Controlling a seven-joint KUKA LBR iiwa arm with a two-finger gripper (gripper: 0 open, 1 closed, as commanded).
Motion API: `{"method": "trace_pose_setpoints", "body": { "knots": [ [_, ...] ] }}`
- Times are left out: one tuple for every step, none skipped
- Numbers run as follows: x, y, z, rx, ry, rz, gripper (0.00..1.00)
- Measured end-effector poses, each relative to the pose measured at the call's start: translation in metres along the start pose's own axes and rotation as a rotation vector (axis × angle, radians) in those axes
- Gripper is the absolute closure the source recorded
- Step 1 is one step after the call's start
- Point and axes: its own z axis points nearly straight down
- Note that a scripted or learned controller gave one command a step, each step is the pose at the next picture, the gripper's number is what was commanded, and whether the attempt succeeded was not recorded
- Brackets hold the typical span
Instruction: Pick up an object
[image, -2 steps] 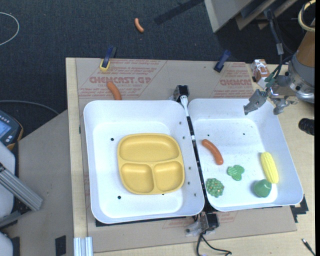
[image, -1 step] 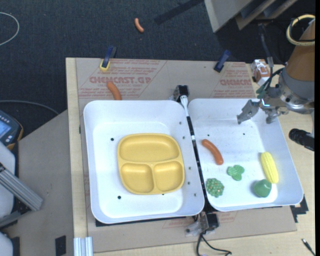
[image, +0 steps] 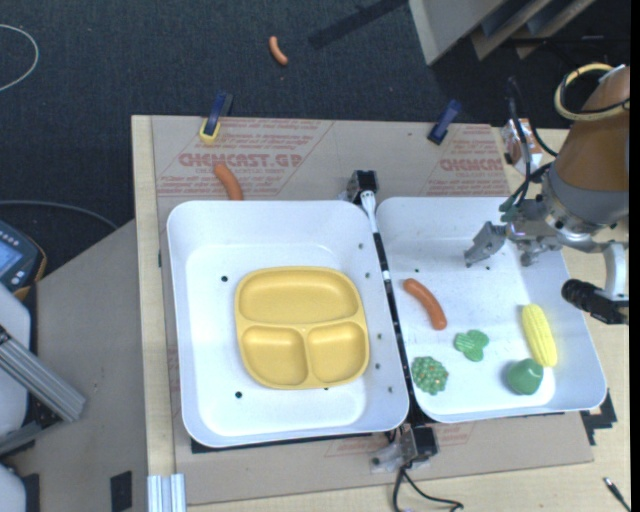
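Under the two bins your cardboard sheet (image: 300, 150) reads "CHEMCAST GP" in red. Your gripper (image: 505, 245) hangs spread and empty over the right bin (image: 450, 215); its wrist is cut off at the edge. That bin's front holds a sausage (image: 425, 303), corn (image: 538, 334) and green pieces, too small to identify.

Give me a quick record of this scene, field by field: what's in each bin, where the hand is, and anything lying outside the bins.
left bin: yellow divided tray
right bin: sausage, corn cob, green pepper, pea cluster, green leafy piece
hand: over the right bin's far side, nothing seen between its fingers
outside bins: sausage on board, sausage on floor
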Motion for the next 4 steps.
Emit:
{"method": "trace_pose_setpoints", "body": {
  "knots": [
    [-0.008, -0.005, 0.057, 0.0, 0.0, 0.0, 0.0],
    [-0.008, -0.005, 0.091, -0.001, 0.0, -0.001, 0.0],
    [-0.008, -0.004, 0.078, -0.007, -0.002, 0.0, 1.0],
    [-0.013, -0.003, 0.015, -0.013, -0.005, -0.001, 1.0]
  ]
}}
